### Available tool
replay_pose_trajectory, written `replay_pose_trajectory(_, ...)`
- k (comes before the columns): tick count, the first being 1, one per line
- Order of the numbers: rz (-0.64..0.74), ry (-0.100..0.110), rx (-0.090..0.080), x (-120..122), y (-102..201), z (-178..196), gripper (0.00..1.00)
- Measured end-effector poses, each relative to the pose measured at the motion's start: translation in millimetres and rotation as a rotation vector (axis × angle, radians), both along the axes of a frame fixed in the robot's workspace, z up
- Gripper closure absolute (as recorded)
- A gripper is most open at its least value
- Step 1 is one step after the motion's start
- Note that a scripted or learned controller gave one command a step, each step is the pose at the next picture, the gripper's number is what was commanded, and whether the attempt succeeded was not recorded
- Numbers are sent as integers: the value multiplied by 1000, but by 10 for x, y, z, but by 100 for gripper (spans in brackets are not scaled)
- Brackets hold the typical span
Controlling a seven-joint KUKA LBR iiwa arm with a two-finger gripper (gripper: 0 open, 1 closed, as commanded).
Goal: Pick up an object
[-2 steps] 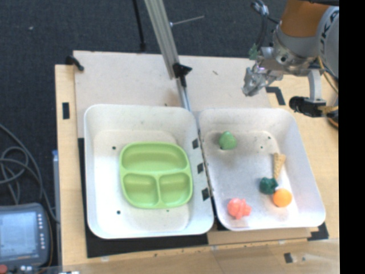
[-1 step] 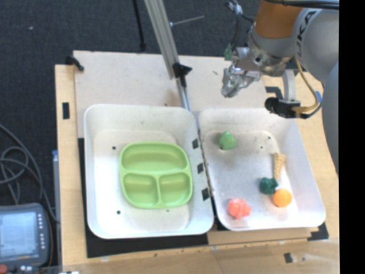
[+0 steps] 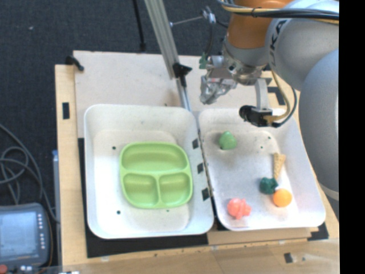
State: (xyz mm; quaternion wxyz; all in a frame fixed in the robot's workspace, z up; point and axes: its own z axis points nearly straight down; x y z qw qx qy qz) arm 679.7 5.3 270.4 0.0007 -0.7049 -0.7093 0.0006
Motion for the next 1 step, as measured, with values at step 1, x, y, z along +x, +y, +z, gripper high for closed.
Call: replay_pose_trajectory(1,1,0,0,-13,524,-216,100)
